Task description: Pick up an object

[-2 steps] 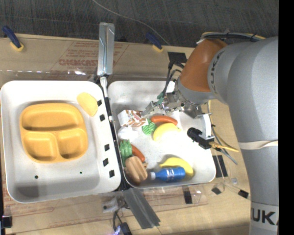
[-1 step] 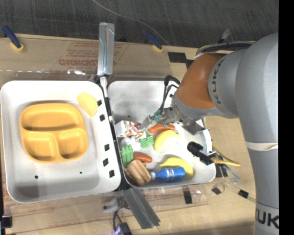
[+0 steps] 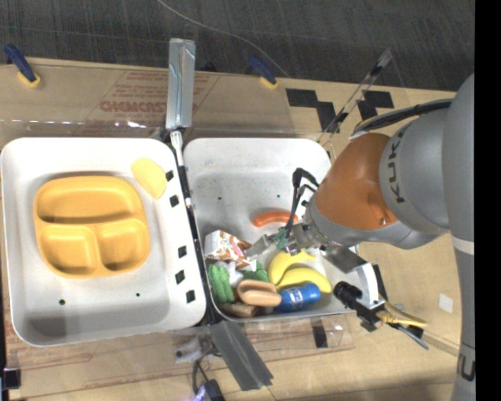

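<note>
The claw (image 3: 285,239) is hanging low in the right shallow white bin (image 3: 234,161), just above the heap of toys at that bin's near end; whether it is open, shut or gripping cannot be told, since the orange band (image 3: 356,192) of the grey arm (image 3: 426,174) is covering most of it. Directly beneath it one yellow plastic banana (image 3: 294,267) is lying. Touching the banana are one blue bottle-shaped toy (image 3: 303,296) and one tan hot-dog bun toy (image 3: 257,292). One green leafy toy (image 3: 223,281) is pressing against the bin's left wall, with one printed packet (image 3: 229,246) just behind it. One orange sausage toy (image 3: 271,218) is sitting apart, nearer the middle. The far half of this bin is offering open floor. In the left white bin (image 3: 17,224), one yellow three-compartment tray (image 3: 90,222) is filling the centre, and one pale yellow block (image 3: 149,176) is leaning by the dividing edge. Both bins are resting on the counter (image 3: 83,90).
</note>
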`<state>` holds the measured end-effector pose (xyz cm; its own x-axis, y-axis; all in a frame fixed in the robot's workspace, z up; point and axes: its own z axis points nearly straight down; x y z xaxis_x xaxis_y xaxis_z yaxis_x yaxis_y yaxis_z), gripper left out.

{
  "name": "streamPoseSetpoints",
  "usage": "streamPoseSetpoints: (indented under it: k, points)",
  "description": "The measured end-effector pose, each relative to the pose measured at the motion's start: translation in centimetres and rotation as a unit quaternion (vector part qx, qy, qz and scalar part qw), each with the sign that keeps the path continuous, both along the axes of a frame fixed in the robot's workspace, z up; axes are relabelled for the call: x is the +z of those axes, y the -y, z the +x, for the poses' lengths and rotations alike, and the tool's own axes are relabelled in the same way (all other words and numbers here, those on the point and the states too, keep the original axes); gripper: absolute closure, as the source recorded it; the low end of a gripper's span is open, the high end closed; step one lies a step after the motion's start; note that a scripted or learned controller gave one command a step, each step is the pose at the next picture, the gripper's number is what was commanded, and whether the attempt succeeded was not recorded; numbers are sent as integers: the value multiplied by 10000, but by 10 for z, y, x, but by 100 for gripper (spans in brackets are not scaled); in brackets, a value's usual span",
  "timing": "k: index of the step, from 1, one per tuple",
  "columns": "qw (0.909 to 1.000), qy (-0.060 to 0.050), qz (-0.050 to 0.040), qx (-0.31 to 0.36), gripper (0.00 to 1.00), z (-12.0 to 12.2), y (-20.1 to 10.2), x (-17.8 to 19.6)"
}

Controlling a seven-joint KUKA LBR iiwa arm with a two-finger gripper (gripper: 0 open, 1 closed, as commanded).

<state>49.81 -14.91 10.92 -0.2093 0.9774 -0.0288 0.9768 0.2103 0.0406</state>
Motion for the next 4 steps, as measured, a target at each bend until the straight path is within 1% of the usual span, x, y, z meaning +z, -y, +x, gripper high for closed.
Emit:
streamPoseSetpoints:
  k: [1, 2, 3, 4]
  points:
    - [9999, -119, 28, 103, 0, 71, -43, -2]
    - [9846, -257, 66, 1726, 0, -22, -42, -18]
    - [9842, -247, 66, 1750, 100, -20, -42, -8]
    - [9983, -233, 88, 524, 100, -21, -117, 83]
